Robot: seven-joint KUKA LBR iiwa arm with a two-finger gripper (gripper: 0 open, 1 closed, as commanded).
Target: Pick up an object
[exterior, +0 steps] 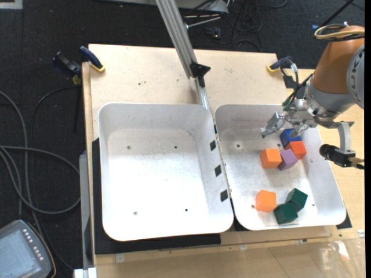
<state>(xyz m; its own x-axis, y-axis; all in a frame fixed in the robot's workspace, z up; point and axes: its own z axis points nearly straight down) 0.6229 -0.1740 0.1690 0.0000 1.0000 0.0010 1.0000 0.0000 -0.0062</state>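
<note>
While we are reaching into the right bin (324,213) from its far right side, nothing is being lifted yet, so we are judging the pick as barely begun. Our gripper (282,124) is hanging over the upper part of that bin, just above a blue block (288,137). Its metal fingers (271,127) are pointing left and down, and we are seeing no object between them. Whether the jaws are apart or together, we cannot tell at this slant.

We are looking at several candidates. Tucked just beside the blue block are a small orange block (298,149), a purple block (288,158) and a larger orange cube (270,157), all touching or nearly so. Nearer the front rim are lying another orange cube (266,201) and two dark green blocks (286,213), the greens touching each other.

All of them are looking like matte, hard-edged cubes, likely easy to pinch on flat faces, though the crowding may be leaving little room for a finger. Both bins are appearing as smooth white shallow trays with rounded corners, lightly speckled. The left bin (116,126) is sitting alongside, and both are resting on a pale wooden bench (151,74).

Closing on one block and raising it are what we are still owing.
</note>
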